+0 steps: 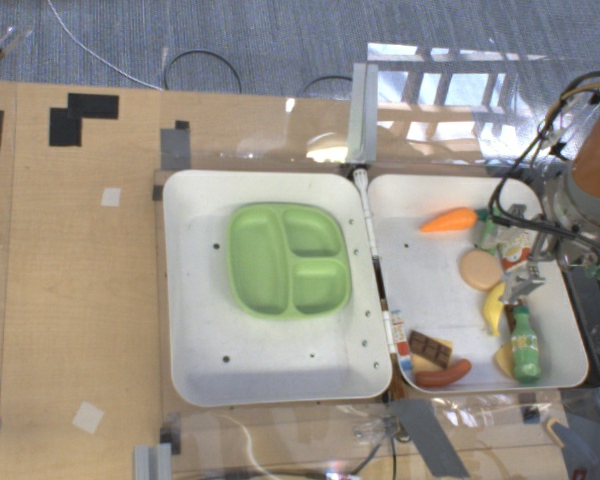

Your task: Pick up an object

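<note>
The right bin (420, 278) holds an orange carrot (448, 221), a tan round bun (479, 268), a yellow banana (493, 310) and a green bottle (525, 348). A chocolate bar (429, 348) and a red sausage (445, 373) lie at its front. My gripper (520, 276) hangs low over the right side of this bin, just right of the bun and above the banana and the bottle's cap. Its metal tip and cables cover what lies directly beneath it.
A green divided plate (287, 260) lies in the middle of the left bin (195, 368). A metal post (361, 118) stands behind the seam between the bins. The grey arm (590, 188) with black cables occupies the right edge.
</note>
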`<action>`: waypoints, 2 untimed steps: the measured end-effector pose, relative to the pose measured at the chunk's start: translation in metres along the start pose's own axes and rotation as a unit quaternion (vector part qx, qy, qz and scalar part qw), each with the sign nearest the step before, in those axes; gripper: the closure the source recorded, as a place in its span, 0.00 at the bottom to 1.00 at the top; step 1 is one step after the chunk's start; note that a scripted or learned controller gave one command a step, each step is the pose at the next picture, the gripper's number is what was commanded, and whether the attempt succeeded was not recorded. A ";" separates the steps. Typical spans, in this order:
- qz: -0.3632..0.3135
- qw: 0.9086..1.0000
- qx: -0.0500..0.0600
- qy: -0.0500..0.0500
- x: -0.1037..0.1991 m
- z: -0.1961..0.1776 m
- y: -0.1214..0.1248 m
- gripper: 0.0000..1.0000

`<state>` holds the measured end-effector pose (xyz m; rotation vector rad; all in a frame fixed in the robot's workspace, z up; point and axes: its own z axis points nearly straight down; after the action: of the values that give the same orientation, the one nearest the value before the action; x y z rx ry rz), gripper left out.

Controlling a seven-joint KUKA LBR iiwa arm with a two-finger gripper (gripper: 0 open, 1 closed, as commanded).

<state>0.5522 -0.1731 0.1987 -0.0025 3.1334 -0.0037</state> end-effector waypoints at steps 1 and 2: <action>-0.128 0.992 0.001 -0.004 0.028 0.108 -0.027 0.00; -0.149 0.989 0.003 -0.005 0.032 0.108 -0.015 0.00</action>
<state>0.5212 -0.1885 0.0906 -0.4685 3.0881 -0.0137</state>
